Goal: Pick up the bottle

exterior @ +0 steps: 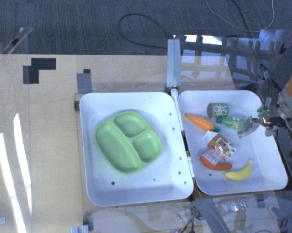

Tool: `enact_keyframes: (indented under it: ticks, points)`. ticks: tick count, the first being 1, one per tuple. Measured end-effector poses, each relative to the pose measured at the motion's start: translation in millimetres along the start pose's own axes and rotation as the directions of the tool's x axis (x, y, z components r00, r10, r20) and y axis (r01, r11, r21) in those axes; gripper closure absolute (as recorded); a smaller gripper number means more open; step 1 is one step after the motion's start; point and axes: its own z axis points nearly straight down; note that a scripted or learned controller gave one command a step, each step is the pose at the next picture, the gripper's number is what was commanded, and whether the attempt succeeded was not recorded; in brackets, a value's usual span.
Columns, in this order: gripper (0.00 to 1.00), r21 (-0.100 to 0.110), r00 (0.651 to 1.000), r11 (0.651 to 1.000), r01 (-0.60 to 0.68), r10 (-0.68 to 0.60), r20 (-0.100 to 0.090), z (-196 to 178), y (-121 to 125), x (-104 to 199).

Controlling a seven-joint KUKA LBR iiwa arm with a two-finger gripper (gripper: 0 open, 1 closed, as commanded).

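A small green bottle (230, 122) lies on its side in the right bin (269, 180), just below a green-labelled can (217, 109). My gripper (257, 129) hangs at the bin's right side, just right of the bottle's end and apart from it. Its fingers are spread, one grey fingertip (246, 128) pointing down-left toward the bottle, and nothing is between them.
In the right bin, a carrot (200, 122) lies left of the bottle. Below it are a snack packet (219, 150), a red sausage (217, 166) and a banana (239, 172). The left bin (96, 188) holds a green divided plate (128, 141).
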Motion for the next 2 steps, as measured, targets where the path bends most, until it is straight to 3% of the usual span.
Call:
enact_keyframes:
  ticks: [1, 2]
  points:
    - [0.00, 0.001, 0.997, 0.997, -0.080, 0.080, -0.001, 68.1, 105.4, 9.0]
    - [0.00, -0.008, 0.999, 0.999, 0.035, -0.035, 0.002, 146.2, 103.7, -23.5]
